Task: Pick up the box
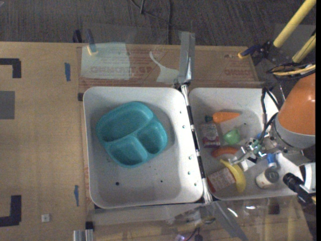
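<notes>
Currently | gripper [249, 150] hovering in right bin [200, 97], grip state unreadable | box [209, 134] sitting beside green item [231, 136], carrot [226, 117] | risking snagging neighbours, clutter crowding box

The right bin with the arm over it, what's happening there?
The arm reaches into the right bin, its gripper low among small items: a carrot, a green piece, a banana and two small boxes. Nothing looks lifted yet. The left bin holds a teal divided plate.
</notes>
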You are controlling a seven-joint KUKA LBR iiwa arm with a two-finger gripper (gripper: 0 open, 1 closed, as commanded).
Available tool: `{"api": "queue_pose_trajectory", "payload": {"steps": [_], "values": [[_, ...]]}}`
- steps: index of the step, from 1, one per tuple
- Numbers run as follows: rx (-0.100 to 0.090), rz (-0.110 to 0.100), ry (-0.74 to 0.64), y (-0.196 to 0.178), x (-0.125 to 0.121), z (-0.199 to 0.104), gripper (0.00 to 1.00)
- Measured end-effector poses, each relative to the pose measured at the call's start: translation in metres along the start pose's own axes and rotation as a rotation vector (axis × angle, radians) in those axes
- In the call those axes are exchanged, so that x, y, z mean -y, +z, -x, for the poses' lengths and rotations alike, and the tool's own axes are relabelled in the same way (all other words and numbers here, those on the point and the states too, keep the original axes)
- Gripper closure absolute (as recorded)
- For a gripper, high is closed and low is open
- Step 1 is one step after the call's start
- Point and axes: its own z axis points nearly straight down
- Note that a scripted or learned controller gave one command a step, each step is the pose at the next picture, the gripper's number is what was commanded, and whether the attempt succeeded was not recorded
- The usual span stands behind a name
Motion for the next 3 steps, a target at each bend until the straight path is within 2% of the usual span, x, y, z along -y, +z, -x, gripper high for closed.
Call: {"api": "queue_pose_trajectory", "payload": {"steps": [1,2,3], "values": [[0.001,0.001,-0.014,0.060,-0.036,-0.009,0.00],[0.006,0.009,-0.042,0.072,-0.100,0.007,0.00],[-0.001,-0.001,0.313,0.066,0.008,0.052,0.00]]}}
